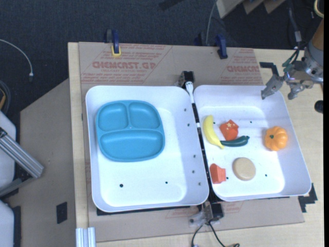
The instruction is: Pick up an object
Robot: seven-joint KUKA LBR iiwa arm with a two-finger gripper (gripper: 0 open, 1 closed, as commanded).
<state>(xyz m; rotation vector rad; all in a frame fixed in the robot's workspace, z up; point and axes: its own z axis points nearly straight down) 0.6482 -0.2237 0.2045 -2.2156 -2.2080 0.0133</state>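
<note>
Two shallow white bins are seen side by side on a brown board that is clamped to the bench. The left bin (103, 189) holds a blue divided plate (130, 130), which lies flat in the far left part of that bin. The right bin (293, 176) holds all the small objects. A yellow banana (210, 131) is laid along the bin's left side, and just to its right a red pepper-like toy (229, 129) is found, with a dark green vegetable (236, 142) lying at its near side and touching the banana's near end. An orange pumpkin (276, 138) sits well apart from these, near the bin's right wall. Nearer the camera, a small red block (217, 173) rests by the left wall, and a pale round bun-like object (244, 169) is placed just beside it to the right. The gripper (281, 90) is seen at the far right corner of the right bin, above its rim, with its two fingers (269, 89) spread apart and nothing held between them. None of the objects is touched by it; the pumpkin is the closest of them, lying nearer the camera than the gripper.
</note>
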